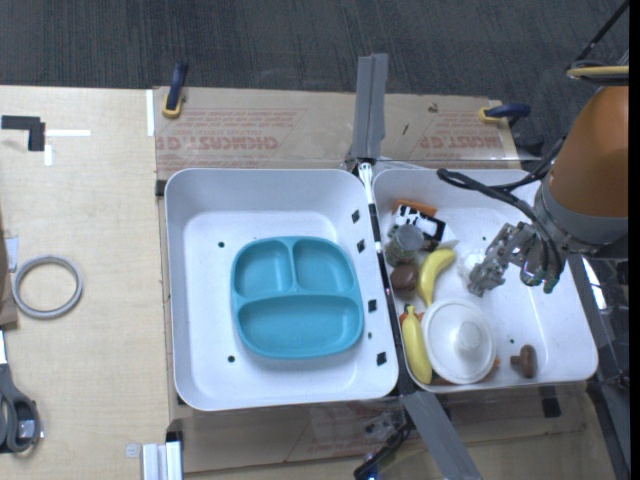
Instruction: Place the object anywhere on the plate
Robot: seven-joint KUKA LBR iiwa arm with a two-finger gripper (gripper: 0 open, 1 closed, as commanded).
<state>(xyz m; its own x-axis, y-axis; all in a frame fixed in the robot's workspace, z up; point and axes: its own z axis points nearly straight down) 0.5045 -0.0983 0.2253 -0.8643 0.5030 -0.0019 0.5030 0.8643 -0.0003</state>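
A blue divided plate [297, 297] lies in the middle of the left bin [190, 268] with nothing on it. My gripper [487, 271] hangs low over the right bin [570, 328], right of a yellow banana [437, 271] and just above a white bowl [460, 340]. I see nothing held in it. A second banana [413, 344] lies along the bowl's left side. A brown round fruit [404, 277] sits left of the first banana. A small brown object [522, 360] rests near the bin's front right corner.
An orange, black and white item [416, 216] and a greyish item [405, 240] lie at the back left of the right bin. On the bench to the left are a tape roll [45, 286] and scissors [15, 420]. Blue clamps [178, 80] hold the cardboard behind.
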